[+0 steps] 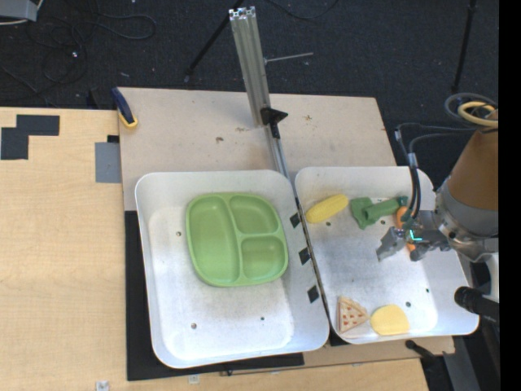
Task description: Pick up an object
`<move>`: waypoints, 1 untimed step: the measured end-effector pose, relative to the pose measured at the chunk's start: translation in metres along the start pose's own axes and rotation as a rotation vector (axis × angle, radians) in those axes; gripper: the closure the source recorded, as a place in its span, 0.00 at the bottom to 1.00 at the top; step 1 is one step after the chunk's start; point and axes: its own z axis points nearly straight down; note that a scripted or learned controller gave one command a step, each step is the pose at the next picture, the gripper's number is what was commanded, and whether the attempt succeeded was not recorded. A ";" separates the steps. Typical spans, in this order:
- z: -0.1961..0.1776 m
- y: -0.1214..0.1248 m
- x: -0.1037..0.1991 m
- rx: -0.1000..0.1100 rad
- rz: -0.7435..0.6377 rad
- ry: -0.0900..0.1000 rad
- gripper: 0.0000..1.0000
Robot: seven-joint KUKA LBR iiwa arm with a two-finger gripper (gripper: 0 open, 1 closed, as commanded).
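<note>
As seen from the fixed overhead camera, the bench carries two shallow white bins side by side: a left bin (163,300) and a right bin (440,320). The left bin holds one item, a light green plate (237,239) divided into three compartments, lying flat near the bin's centre. The right bin holds four loose items. One yellow corn-shaped toy (326,208) lies near the bin's upper left, close to the divider between the bins. One dark green toy (376,210), elongated with a thicker left end, lies just to the right of it, along the upper part of the bin. One triangular pizza slice toy (351,314), tan with red markings, rests near the lower edge. One rounded yellow piece (390,320) lies just beside the pizza slice, to its right. One arm (476,190), grey with an orange band, enters from the right. Its gripper (399,241) hovers over the right bin, just below the right end of the dark green toy, with a small orange part showing beside it. Whether the gripper is released or clenched cannot be told, and nothing is visibly held in it. One metal post (251,63) rises behind the bins.
</note>
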 end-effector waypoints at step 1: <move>-0.001 0.001 0.000 -0.003 0.000 0.000 0.00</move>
